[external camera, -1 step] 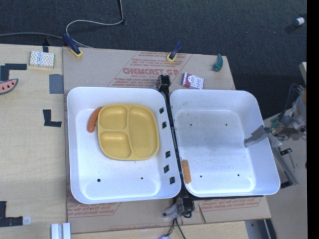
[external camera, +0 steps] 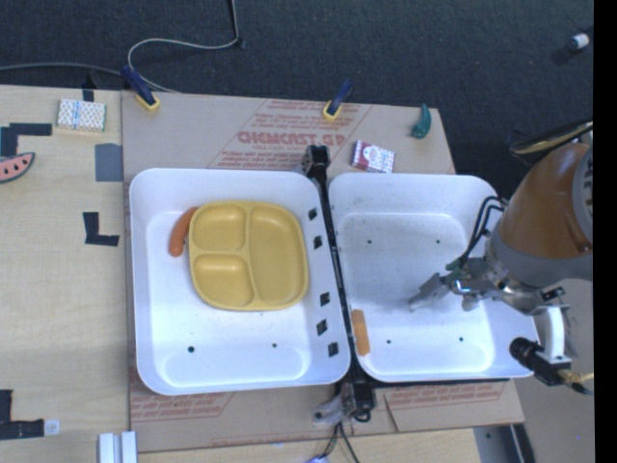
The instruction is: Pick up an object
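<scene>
My gripper (external camera: 445, 295) hangs over the right bin (external camera: 415, 360), right of its middle, under the grey arm with the orange band (external camera: 545, 215). It stands open with nothing between its fingers. A small orange piece (external camera: 360, 332) lies against the right bin's left wall, well to the left of the gripper. In the left bin (external camera: 231, 369) rests a yellow divided plate (external camera: 249, 256), with an orange sausage-shaped object (external camera: 178, 232) along its left side.
A black divider with clips (external camera: 326, 258) runs between the bins. A small red-and-white packet (external camera: 371, 156) and a teal clamp (external camera: 422, 121) lie on the cardboard behind the right bin. Yellow-blue clamps (external camera: 337, 102) hold the cardboard's far edge.
</scene>
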You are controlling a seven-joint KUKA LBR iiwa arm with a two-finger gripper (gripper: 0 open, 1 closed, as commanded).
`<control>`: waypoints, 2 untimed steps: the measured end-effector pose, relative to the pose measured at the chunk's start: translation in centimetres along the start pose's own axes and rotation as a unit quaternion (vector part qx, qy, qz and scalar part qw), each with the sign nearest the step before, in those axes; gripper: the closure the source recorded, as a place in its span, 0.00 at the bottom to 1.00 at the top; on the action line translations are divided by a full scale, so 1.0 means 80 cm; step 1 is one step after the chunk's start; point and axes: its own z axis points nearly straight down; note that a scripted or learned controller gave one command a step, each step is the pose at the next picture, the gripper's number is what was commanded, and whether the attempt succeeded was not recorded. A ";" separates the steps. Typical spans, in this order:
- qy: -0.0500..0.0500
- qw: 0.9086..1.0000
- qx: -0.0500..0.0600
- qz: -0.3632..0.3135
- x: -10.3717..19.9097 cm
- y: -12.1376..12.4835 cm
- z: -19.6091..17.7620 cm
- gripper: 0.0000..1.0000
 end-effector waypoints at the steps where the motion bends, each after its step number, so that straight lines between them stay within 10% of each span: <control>1: 0.000 1.000 -0.001 0.000 0.082 0.000 -0.039 0.00; 2: -0.001 1.000 -0.004 0.000 0.064 0.064 0.083 0.00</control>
